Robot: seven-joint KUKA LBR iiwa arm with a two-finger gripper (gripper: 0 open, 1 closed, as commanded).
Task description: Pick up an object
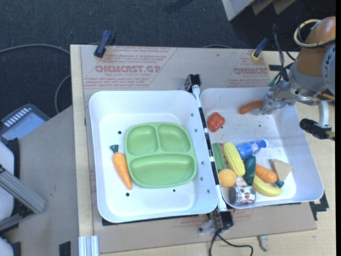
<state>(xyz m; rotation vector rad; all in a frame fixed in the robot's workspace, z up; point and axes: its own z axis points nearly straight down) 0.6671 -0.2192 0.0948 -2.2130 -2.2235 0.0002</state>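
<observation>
Gripper [268, 104] low in the far corner of the right bin [311, 167], right at the end of an orange sausage-shaped toy [249, 108]; jaw state impossible to judge at this angle. Looks like the approach or the closing stage of a grasp, with nothing yet visibly lifted.

To do it well: centre over the toy's near end, keep clear of the bin wall close behind, close squarely across the narrow width, then lift straight up so the piece does not roll out.

Toy lying flat on the bin floor, stretched leftward from the gripper, touching or almost touching it. Red tomato [215, 121] near, to its left. Cluster of corn [233, 158], blue bottle [249, 148], banana [266, 188] and can [244, 194] well apart, at the near end. Green divided plate [160, 154] and carrot [122, 168] in the left bin [101, 143].
</observation>
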